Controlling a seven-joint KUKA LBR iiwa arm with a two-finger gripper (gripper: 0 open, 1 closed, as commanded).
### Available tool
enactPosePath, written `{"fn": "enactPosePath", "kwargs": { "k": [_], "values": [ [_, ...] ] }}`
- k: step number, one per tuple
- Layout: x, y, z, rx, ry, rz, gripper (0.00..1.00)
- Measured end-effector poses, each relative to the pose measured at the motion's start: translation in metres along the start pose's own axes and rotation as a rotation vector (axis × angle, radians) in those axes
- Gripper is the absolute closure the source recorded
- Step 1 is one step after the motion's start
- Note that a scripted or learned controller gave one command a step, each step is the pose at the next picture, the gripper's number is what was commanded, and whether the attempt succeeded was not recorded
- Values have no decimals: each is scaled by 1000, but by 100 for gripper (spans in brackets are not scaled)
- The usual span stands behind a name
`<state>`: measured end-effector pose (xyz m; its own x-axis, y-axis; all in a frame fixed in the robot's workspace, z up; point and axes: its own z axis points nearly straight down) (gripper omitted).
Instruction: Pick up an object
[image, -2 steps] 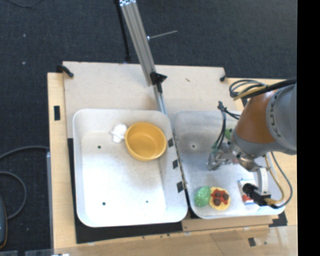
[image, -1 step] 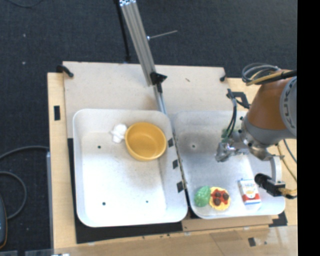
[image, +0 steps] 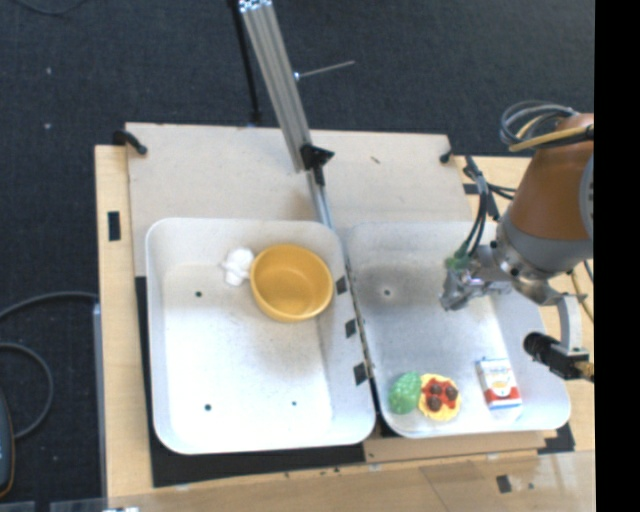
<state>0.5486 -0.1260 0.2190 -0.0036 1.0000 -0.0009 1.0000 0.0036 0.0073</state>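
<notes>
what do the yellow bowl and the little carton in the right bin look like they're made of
The yellow bowl looks like moulded plastic: one even colour, smooth rounded rim, a soft sheen rather than a glaze, though glazed ceramic can't be ruled out. The small carton looks like printed cardboard: flat faces, sharp edges, red and blue print on white. It may be a plastic toy copy.

A round yellow plastic bowl (image: 291, 283) sits in the left shallow white bin (image: 200, 400), touching a small white lump (image: 238, 265). The right shallow white bin (image: 400, 260) holds a green round toy (image: 404, 392), a red-and-yellow toy (image: 439, 396) and a small white carton (image: 498, 383) along its front edge.
</notes>
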Motion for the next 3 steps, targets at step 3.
{"fn": "enactPosePath", "kwargs": {
  "k": [3],
  "values": [
    [94, -3, -28, 6, 1, -2, 100]
  ]
}}
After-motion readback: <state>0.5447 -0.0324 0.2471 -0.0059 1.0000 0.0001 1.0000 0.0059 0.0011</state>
